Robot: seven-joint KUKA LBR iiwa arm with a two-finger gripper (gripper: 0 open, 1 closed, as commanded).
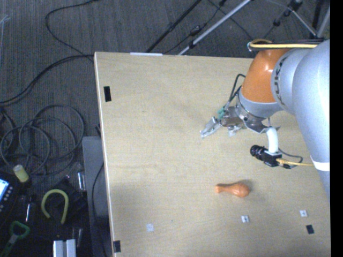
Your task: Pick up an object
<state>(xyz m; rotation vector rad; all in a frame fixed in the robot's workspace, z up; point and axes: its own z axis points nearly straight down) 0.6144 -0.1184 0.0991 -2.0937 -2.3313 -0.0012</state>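
A small orange pear-shaped object [233,189] lies on its side on the tan bench top [161,143], toward the front right. My gripper [217,132] hangs over the middle of the bench, up and slightly left of the orange object and well apart from it. Its two silvery fingers [209,127] point down-left and stand spread, with nothing between them. The grey arm with its orange band [262,84] reaches in from the right.
A black cable fitting [265,154] hangs from the wrist below the gripper. Small markers [245,218] dot the bench near the front. Left of the bench edge [99,138], cables and tools lie on the floor [43,143].
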